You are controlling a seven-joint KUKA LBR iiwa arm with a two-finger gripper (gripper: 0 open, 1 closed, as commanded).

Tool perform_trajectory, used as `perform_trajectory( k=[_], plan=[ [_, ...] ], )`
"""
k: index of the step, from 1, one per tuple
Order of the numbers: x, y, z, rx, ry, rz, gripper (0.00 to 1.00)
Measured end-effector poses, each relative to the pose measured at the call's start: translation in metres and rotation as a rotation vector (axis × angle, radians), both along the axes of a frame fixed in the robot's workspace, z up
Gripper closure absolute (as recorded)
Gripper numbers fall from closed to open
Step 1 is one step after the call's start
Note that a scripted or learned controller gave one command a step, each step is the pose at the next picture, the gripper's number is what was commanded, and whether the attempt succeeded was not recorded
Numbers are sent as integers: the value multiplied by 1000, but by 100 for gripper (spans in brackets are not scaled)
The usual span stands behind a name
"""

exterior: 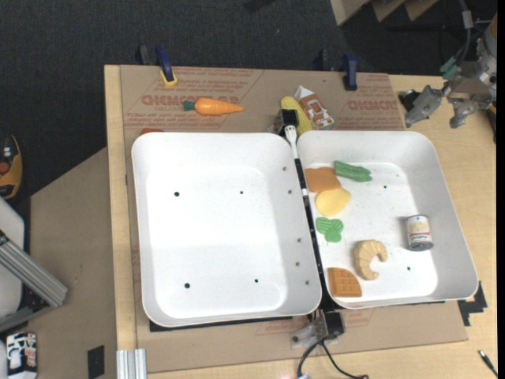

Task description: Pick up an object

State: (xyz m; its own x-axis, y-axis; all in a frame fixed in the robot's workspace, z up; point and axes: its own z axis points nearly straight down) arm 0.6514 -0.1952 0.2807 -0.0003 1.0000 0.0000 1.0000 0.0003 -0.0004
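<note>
The task has not yet got under way, as far as the view shows. The hand (442,105) sits at the upper right, above the desk (229,93) and beyond the far corner of the right bin (442,283), well apart from everything it might pick. Its grey parts are small and partly cut off by the edge of the picture, so whether it is spread or pressed together cannot be told; nothing can be seen between them.

All the likely candidates lie in the right bin, mostly along its left side. A green pickle (351,171) rests near the far wall, with an orange block (321,179) just beside it and a yellow lemon (333,201) touching the block's near edge. Nearer the camera come a small green piece (330,228), a croissant (370,258) and a waffle (344,282) at the near rim. A small can (419,232) stands alone towards the right side, apart from the rest. The left bin (158,275) shows bare white floor.

Outside the bins, a carrot (215,106) lies on the desk behind the left bin, and a banana (293,113) with a small carton (316,110) sits at the far end of the seam between the bins.

What is left is the whole job: choosing a thing, coming down over it, closing and lifting. The can looks the easiest reach, being isolated.
</note>
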Motion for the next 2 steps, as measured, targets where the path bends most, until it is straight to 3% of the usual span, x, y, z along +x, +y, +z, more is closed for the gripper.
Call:
perform_trajectory(
  k=[1, 2],
  plan=[
    [-21, 28, -174, 6, 16, 0, 0],
    [17, 96, -196, 0, -5, 6, 0]
  ],
)
